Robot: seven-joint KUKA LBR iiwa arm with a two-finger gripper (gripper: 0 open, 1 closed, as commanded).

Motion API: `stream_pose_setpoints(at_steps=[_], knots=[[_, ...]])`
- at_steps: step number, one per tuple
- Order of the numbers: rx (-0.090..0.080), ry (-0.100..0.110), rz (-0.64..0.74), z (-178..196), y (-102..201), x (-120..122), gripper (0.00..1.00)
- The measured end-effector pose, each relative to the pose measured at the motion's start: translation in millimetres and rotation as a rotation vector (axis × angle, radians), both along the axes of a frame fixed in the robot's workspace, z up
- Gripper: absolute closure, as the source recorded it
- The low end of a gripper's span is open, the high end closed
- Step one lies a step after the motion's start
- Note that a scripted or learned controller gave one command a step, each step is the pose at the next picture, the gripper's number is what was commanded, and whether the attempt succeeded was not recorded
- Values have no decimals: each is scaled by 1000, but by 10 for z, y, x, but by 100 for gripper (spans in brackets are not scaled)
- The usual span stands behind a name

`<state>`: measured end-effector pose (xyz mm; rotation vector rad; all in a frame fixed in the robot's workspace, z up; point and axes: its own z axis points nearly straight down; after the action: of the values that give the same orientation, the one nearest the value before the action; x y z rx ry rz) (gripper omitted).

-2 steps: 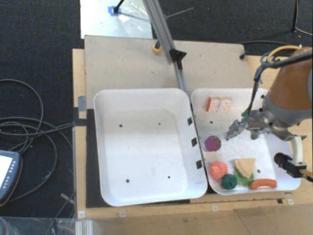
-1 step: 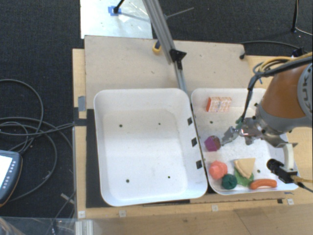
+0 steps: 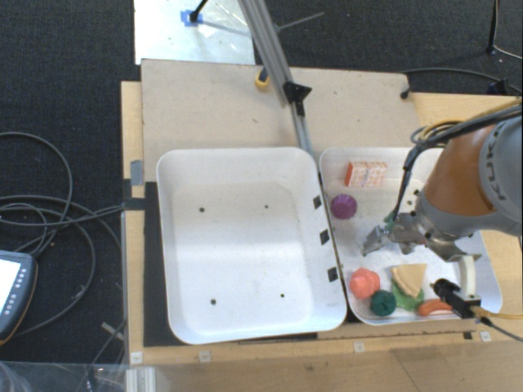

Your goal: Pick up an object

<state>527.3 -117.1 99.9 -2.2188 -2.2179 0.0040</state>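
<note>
My gripper hangs over the middle of the right bin, with the grey and orange arm reaching in from the right. A purple ball lies up and to the left of it. Just below it sit a pink-orange ball and a pale yellow wedge. A dark green ball and an orange carrot-like piece rest at the bin's front edge. An orange and white box lies at the back. Nothing shows in the gripper's grasp.
The left bin stands beside the right one, the two sharing a wall with black clips. A grey pole slants across the back of the bench. Cables lie on the floor at the left.
</note>
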Motion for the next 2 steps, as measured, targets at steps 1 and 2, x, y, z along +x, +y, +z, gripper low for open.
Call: stream_pose_setpoints(at_steps=[1, 2], knots=[[-1, -8, 0, 138, -3, 22, 100], [-3, -11, 0, 612, -72, -18, 100]])
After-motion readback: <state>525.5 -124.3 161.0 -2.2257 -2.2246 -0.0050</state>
